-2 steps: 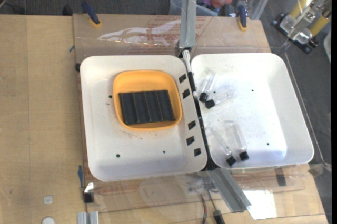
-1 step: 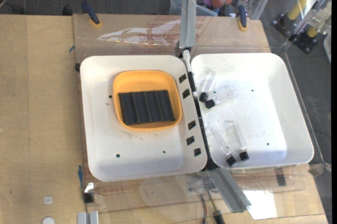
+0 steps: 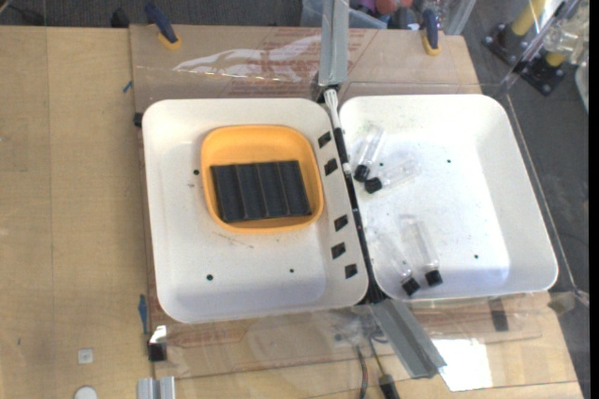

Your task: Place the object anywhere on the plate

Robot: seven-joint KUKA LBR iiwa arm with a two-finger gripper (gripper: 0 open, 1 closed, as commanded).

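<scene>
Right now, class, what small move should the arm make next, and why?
Probably nothing more than staying clear: the black ridged block already lies flat on the orange plate in the left bin, so the placing looks done.

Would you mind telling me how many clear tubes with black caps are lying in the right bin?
2: one clear tube near the bin's upper left by the divider, the other clear tube lower down near the front edge.

Bench [image 3: 65,200]: wooden, light tan.
On bench: left white bin [image 3: 178,266]; right white bin [image 3: 487,163], side by side, touching.
</scene>
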